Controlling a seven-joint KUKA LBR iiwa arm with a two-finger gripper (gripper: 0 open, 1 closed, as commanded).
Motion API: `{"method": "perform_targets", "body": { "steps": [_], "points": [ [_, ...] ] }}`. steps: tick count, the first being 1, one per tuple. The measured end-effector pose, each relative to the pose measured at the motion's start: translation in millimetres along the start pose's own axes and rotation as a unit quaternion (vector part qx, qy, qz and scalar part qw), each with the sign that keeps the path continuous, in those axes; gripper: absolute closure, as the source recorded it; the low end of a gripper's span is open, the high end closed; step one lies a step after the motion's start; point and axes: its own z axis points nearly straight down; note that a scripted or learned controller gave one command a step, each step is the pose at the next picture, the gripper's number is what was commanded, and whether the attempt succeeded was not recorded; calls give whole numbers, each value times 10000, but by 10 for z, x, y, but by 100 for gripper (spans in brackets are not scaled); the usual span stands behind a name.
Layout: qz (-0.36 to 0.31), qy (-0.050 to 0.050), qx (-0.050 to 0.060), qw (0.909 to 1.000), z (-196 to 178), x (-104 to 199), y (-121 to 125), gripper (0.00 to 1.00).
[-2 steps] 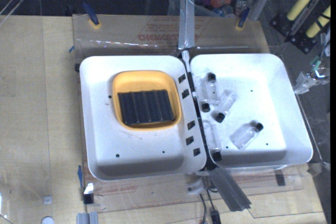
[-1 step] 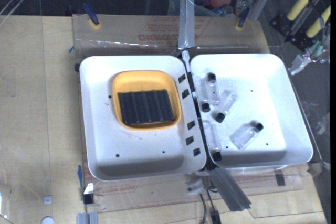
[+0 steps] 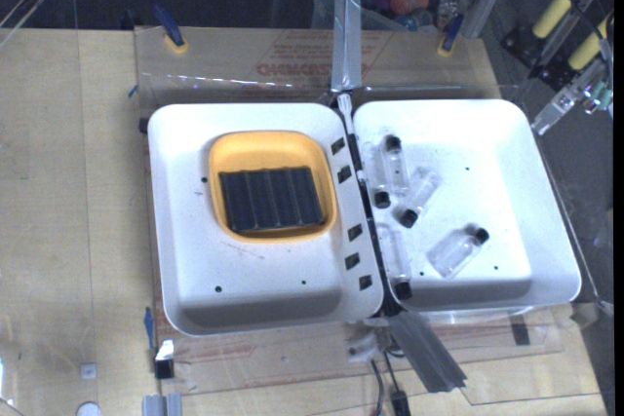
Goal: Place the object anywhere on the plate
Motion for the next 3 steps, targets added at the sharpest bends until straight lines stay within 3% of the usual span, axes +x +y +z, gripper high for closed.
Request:
{"method": "perform_targets", "body": {
  "steps": [1, 2, 3],
  "points": [
    [-1134, -4, -5, 9936, -72, -171, 215, 100],
    [-2368, 23, -1, 9716, 288, -167, 204, 100],
    [-3140, -11, -12, 9494, 35, -149, 182, 100]
  ]
}}
